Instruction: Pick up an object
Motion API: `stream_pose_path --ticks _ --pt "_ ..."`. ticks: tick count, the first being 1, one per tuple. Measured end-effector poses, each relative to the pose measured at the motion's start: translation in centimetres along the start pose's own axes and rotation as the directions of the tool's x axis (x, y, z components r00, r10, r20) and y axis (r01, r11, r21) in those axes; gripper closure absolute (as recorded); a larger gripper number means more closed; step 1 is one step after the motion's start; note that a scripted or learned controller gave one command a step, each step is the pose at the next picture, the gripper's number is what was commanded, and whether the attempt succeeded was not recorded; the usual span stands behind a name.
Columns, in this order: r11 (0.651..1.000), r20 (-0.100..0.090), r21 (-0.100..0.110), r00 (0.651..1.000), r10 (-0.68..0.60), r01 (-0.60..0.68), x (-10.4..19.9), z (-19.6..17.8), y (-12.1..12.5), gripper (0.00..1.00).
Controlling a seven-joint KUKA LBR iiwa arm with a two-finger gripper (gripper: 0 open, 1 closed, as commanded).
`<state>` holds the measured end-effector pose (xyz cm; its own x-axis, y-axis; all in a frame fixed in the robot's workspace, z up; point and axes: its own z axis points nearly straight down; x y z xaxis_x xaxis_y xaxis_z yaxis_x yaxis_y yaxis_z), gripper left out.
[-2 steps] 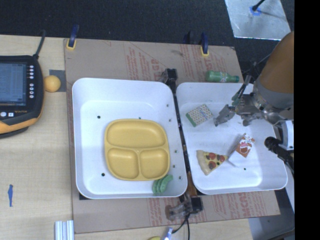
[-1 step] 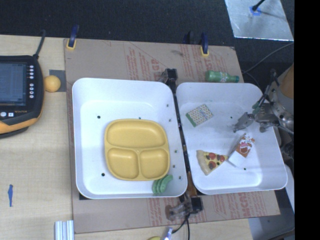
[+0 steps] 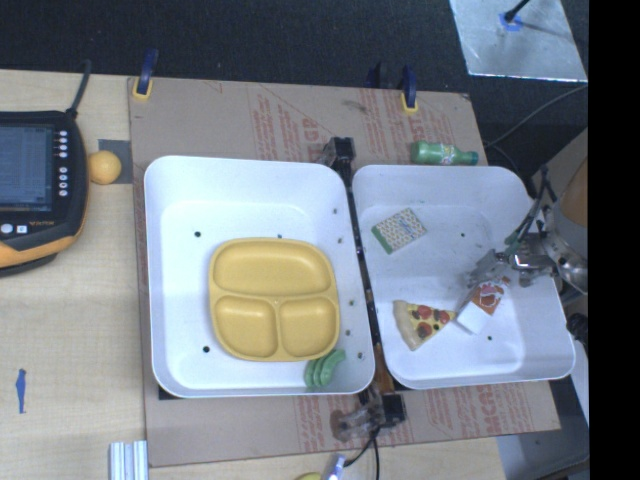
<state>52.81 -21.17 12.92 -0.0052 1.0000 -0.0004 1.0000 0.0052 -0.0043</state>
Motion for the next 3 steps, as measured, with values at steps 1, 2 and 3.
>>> stream_pose_path --ticks 1,2,3 --pt "1.000 -0.001 -0.003 1.000 0.002 -0.002 0.0 0.7 5.2 0.00" --pt "1.000 -0.001 -0.011 1.000 -0.002 0.002 9.9 3.2 13.2 0.00" --pt "1.000 -0.002 -0.011 1.000 -0.004 0.004 9.9 2.1 13.3 1.00"
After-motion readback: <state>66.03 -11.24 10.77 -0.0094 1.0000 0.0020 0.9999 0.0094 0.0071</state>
